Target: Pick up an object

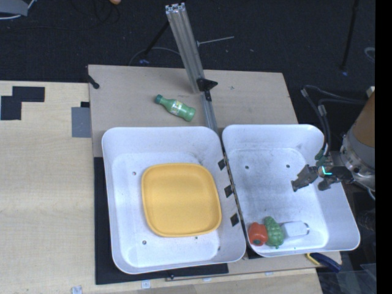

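- The pincer hangs over the right edge of the right bin, its two dark fingers spread apart with nothing between them
- A small teal light glows at the pincer's base; the arm behind it is cut off by the frame edge, so little more than its grey wrist and a strip of orange shows
- Dark cables loop above the arm and are hard to follow against the black floor
- The right bin holds a red and green object near its front wall, well apart from the pincer; its exact shape is hard to make out
- Just beside it lies a pale piece that nearly blends into the white bin
- The left bin holds a yellow plate, lying flat in the middle
- On the bench behind the bins, a green bottle lies on its side, near a slanted metal bar
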Motion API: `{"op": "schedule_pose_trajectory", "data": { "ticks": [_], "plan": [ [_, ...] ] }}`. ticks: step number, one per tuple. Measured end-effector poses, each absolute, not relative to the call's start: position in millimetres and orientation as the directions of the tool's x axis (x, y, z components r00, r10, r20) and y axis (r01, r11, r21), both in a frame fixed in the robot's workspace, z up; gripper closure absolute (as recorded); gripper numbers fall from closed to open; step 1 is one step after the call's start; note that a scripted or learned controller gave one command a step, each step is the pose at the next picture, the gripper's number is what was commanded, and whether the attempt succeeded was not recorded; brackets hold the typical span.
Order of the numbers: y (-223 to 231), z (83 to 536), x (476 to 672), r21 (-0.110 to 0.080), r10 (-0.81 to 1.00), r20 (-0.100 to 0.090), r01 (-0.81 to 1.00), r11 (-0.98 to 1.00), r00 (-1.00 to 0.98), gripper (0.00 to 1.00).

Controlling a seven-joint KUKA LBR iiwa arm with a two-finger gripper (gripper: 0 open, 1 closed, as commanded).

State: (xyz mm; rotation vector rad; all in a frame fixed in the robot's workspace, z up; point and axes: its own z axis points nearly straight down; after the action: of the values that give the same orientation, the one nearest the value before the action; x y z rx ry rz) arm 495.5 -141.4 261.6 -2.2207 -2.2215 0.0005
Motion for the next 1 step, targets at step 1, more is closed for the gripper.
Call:
{"op": "schedule_pose_trajectory", "data": {
  "ticks": [1],
  "plan": [
    [-141.4,261.6,495.5,-0.001,1.0,0.0,1.0,0.0,0.0,0.0]
  ]
}}
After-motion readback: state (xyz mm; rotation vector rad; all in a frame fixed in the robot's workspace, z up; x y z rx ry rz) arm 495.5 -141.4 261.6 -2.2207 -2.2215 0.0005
